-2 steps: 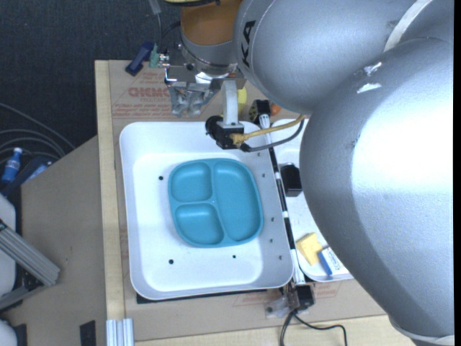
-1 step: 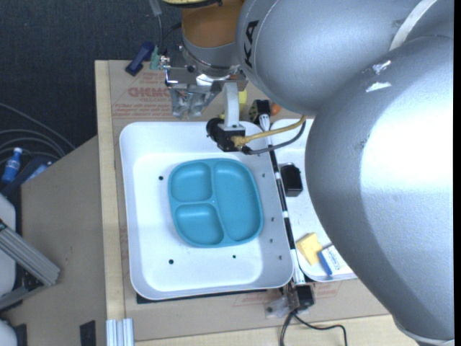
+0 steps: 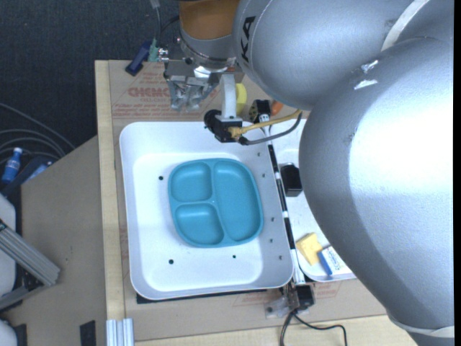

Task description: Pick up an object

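Pincer point(image 3: 189, 92) poised past the far rim of the left bin point(image 3: 140, 215), over the bare counter point(image 3: 115, 121); too blurred to tell how far apart its tips stand, nothing seen between them. One blue plate point(image 3: 215, 201) with three hollows lying flat mid-bin, well apart from the pincer. Two white bins; the right bin point(image 3: 306, 265) mostly hidden under the big grey arm point(image 3: 367, 121). At its near corner, one yellow block point(image 3: 310, 247) beside a small blue and white item point(image 3: 328, 260), hard to make out. Yellow scrap point(image 3: 241, 94) behind the wrist, cut off.
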Robot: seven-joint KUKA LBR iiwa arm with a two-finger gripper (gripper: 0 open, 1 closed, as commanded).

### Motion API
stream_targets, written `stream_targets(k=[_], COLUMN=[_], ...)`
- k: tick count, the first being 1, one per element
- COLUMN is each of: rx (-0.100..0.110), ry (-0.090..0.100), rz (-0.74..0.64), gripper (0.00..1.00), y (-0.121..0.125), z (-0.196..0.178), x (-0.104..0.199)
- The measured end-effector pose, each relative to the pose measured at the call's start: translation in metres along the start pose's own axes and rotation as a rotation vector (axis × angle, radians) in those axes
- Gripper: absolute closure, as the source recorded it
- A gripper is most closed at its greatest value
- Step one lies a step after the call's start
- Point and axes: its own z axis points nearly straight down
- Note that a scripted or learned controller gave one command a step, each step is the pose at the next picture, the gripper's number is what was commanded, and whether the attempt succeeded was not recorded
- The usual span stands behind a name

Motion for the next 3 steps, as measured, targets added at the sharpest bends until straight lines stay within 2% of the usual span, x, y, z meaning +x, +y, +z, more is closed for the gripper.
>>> stream_targets(k=[1,2,3], rx=[0.005,0.001,0.005], ry=[-0.001,0.001,0.0], rz=[0.001,0.0,0.001], gripper=[1.0,1.0,1.0], y=[-0.004,0.0,-0.001], z=[0.058,0.02,0.076], x=[-0.004,0.0,0.0])
